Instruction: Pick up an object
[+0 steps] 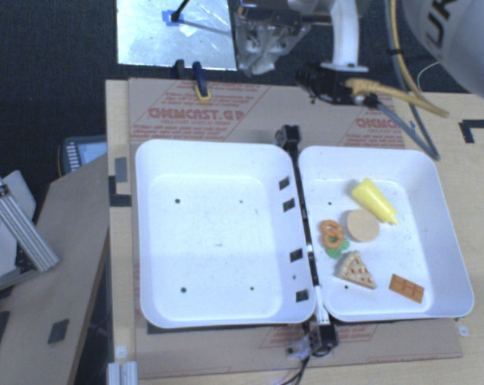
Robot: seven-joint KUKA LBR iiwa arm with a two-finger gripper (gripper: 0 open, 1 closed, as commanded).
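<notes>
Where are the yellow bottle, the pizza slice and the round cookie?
yellow bottle [375, 200], camera view, middle of its body.
pizza slice [355, 271], camera view, middle of the wedge.
round cookie [363, 226], camera view, centre of its top.

Both white bins, the left bin [205, 239] and the right bin [442, 239], look like smooth moulded plastic with a soft sheen. Under them lies a matt board [225, 111] printed in red lettering, looking like paper-faced sheet. The yellow bottle-shaped toy [374, 200] seems glossy plastic. The tan disc [363, 225] and the brown wafer piece [407, 288] look matt. A shiny metal plate [173, 22] sits behind.
</notes>
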